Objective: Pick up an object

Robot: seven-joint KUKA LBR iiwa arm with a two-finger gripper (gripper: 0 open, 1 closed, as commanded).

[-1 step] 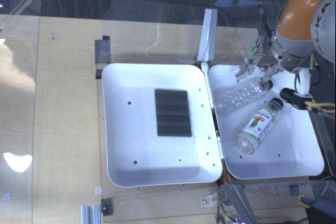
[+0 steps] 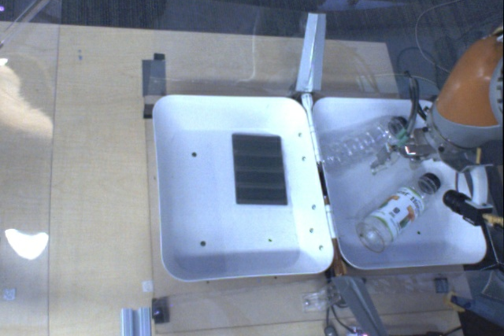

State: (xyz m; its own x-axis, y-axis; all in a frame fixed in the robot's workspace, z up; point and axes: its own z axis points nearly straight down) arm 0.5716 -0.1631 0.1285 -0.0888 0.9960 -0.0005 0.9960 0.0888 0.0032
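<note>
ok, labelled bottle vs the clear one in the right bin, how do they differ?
The labelled bottle has a white printed wrap; the clear bottle is bare and see-through, hard to pick out against the bin. The labelled bottle lies on a diagonal near the bin's front; the clear bottle lies closer to level, near the back, beside the gripper. Both lie on their sides in the right bin.

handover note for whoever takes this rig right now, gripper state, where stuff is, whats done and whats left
Gripper: low in the right bin, by the clear plastic bottle; finger state unclear, no hold visible.
Things: labelled bottle lies on its side in the right bin. Dark slotted block lies flat in the left bin.
Done: nothing lifted.
Left: grasp an object and raise it.
</note>
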